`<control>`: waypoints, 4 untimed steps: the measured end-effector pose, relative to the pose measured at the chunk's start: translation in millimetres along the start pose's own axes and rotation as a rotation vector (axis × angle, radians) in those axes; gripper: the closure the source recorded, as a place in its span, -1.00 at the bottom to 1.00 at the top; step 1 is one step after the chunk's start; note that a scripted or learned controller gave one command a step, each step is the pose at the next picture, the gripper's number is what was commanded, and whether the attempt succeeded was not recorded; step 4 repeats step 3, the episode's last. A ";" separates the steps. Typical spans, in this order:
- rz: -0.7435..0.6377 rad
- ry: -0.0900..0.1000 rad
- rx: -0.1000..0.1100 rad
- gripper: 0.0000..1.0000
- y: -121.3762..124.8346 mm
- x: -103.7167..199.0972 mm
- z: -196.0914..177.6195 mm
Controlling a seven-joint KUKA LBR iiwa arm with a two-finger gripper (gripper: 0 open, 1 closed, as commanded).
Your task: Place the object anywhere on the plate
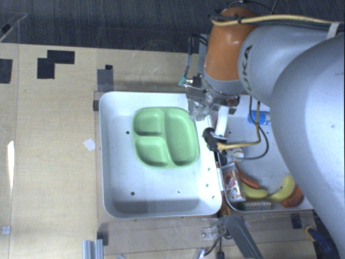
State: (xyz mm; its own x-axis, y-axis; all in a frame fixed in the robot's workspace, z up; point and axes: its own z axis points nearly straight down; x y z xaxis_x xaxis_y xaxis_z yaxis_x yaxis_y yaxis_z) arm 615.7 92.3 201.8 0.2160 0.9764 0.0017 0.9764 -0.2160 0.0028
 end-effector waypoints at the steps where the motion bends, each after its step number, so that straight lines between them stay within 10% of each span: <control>1: -0.112 0.001 -0.005 1.00 59.0 -18.0 -121.1; 2: -0.236 -0.001 0.001 1.00 51.5 -89.4 15.3; 3: -0.537 -0.002 -0.005 1.00 81.1 -114.0 -15.4; 4: -0.537 -0.002 -0.005 1.00 81.1 -114.0 -15.4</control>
